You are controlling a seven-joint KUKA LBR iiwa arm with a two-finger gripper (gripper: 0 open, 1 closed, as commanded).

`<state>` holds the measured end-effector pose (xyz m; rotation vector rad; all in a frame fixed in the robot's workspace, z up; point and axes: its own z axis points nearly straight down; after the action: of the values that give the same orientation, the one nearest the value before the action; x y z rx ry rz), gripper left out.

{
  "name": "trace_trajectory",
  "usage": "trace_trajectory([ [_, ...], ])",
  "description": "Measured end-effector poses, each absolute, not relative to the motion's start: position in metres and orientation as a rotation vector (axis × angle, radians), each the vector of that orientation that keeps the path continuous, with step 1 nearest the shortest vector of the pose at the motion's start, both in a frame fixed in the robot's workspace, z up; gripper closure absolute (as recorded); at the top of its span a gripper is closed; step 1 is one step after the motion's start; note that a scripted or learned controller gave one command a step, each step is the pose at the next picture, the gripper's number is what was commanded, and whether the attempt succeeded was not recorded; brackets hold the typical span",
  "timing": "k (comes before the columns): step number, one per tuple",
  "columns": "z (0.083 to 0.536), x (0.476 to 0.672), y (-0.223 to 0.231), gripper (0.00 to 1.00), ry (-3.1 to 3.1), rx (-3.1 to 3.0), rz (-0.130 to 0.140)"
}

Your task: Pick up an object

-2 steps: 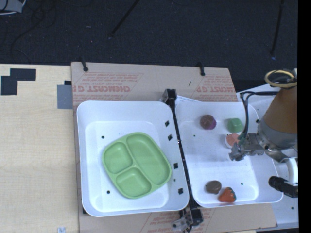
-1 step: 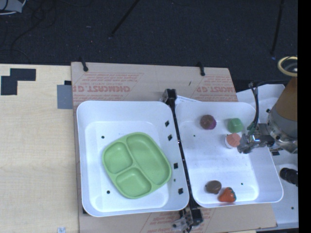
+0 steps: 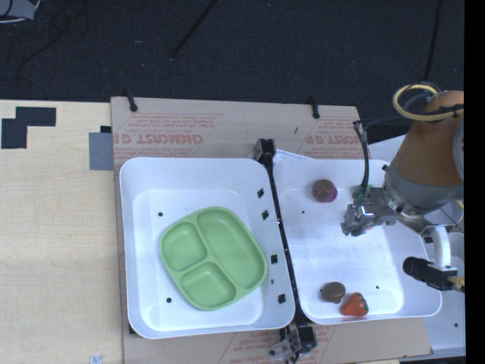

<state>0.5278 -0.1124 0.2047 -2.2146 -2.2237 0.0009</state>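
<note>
The right bin [image 3: 379,268] holds three small objects. A dark purple round one [image 3: 324,191] lies near its back. A brown lump [image 3: 332,292] and a red-orange piece [image 3: 353,305] sit side by side at the front. My gripper [image 3: 354,224] hovers over the bin's right half, between the purple object and the front pair. It sits right of the purple object and apart from it. Nothing shows between its fingers.
The left bin [image 3: 144,196] carries a green divided plate [image 3: 213,258] with three compartments. A black divider [image 3: 275,233] runs between the bins. The arm's orange band [image 3: 428,150] and grey wrist stand over the right bin's right rim. Cardboard lies under both bins.
</note>
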Motion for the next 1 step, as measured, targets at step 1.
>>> trace_trajectory([
  [1, 0.2158, 0.5381, -0.0658, 1.0, -2.224, -2.215, 0.0],
])
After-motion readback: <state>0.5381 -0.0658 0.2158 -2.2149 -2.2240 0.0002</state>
